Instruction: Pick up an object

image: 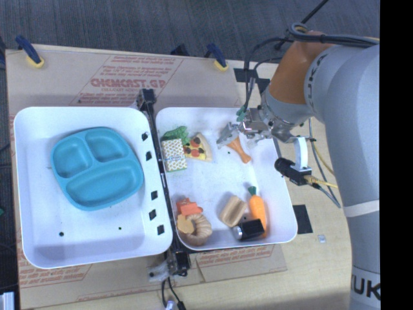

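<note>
Resting on brown cardboard [122, 76], two white bins [29, 192] adjoin.

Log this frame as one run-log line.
arm: over right bin | end effector: low near orange piece | grasp: not confirmed | blue plate: left bin

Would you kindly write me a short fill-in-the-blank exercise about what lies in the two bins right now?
1. The blue divided plate lies in the ____ bin of the camera view.
2. The toy carrot lies just above a small ____ object at the right bin's near edge.
3. The toy pizza slice lies beside a green-topped cracker, on its ____ side in the view.
4. The gripper hovers over the ____ bin.

Missing words: left; black; right; right
</note>
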`<control>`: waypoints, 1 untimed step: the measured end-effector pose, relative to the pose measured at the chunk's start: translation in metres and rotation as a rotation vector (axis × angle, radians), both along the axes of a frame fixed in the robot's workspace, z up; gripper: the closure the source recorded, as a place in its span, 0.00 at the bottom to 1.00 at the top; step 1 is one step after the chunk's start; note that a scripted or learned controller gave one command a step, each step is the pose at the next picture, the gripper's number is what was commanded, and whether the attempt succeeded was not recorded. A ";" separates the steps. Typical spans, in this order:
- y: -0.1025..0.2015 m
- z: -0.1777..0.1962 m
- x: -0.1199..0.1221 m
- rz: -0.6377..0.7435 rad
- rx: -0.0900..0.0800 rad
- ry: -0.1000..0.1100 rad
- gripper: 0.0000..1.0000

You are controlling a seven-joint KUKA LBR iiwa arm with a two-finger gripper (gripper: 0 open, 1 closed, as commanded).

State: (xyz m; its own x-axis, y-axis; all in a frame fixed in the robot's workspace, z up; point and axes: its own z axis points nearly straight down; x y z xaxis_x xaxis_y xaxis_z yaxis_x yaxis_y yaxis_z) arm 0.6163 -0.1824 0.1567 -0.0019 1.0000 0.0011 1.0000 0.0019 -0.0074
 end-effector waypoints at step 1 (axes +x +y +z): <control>-0.028 -0.065 0.007 0.135 0.001 -0.003 0.00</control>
State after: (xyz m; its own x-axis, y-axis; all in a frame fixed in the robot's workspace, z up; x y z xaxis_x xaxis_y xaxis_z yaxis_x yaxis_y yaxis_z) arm 0.6231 -0.2102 0.0914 -0.1368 0.9906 0.0014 0.9906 0.1368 -0.0045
